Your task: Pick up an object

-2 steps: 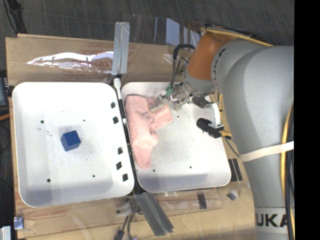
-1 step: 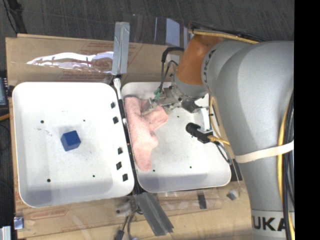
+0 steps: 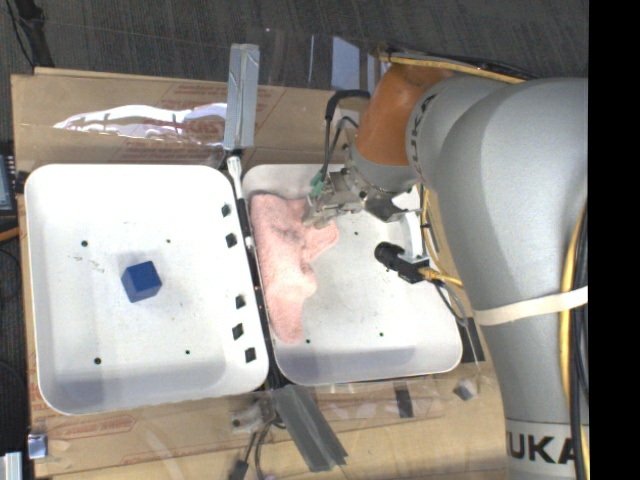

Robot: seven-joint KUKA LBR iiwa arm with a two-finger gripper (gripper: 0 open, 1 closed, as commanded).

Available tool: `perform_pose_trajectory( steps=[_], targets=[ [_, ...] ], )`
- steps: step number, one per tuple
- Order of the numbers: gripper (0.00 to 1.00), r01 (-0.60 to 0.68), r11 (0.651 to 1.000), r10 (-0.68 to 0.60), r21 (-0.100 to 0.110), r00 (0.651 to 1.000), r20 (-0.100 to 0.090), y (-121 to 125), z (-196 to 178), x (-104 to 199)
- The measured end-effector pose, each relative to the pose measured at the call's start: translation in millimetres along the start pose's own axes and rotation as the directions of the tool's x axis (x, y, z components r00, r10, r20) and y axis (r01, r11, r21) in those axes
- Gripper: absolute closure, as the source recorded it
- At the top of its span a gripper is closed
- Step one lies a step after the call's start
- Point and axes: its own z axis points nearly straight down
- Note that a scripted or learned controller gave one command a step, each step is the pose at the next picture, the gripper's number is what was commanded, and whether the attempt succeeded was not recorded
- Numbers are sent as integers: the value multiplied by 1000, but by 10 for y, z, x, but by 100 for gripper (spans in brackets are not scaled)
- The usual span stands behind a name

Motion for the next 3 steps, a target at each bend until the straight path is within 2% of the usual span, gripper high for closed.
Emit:
perform_pose_trajectory(
  steps=[1,2,3],
  targets=[
    [0,0,1000,0,0,1000,0,0,0,0],
    [100,4,1000,-4,1,1000,0,3,-101,3],
    [0,4,1000,-4,1,1000,0,3,-100,4]
  ],
)
